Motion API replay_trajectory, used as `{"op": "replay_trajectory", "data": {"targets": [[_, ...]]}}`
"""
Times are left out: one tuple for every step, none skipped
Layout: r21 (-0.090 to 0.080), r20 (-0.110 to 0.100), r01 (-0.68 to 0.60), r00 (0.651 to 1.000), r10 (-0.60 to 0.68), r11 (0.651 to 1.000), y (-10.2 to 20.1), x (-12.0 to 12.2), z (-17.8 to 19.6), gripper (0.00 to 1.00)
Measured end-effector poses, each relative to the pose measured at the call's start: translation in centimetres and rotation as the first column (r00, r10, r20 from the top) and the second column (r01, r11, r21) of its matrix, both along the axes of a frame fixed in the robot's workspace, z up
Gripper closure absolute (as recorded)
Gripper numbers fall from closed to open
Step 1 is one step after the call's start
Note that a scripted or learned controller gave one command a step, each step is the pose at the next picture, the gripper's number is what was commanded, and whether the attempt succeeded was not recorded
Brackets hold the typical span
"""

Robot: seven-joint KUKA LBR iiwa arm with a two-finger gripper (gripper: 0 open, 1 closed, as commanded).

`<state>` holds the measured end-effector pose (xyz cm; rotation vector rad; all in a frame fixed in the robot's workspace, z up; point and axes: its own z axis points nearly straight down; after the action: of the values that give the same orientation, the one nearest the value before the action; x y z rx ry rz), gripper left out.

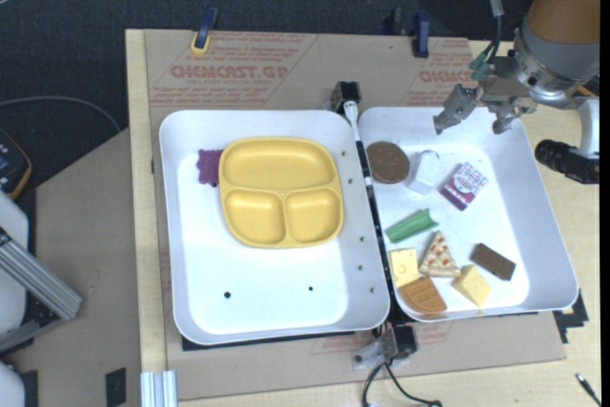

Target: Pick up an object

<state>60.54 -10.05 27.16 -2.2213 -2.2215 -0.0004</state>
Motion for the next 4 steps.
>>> {"op": "replay_trajectory", "data": {"targets": [[0.002, -0.007, 0.0, 1.0, 0.0, 1.0, 0.8, 0.4, -6.0, 0.0], [0.001, -0.008, 0.001, 1.0, -0.001, 1.0, 0.6, -0.7, -11.7, 0.0], [0.001, -0.006, 0.0, 1.0, 0.0, 1.0, 0.7, 0.1, -16.4, 0.0], [0.001, -0.005, 0.0, 1.0, 0.0, 1.0, 0.7, 0.0, -18.8, 0.0]]}}
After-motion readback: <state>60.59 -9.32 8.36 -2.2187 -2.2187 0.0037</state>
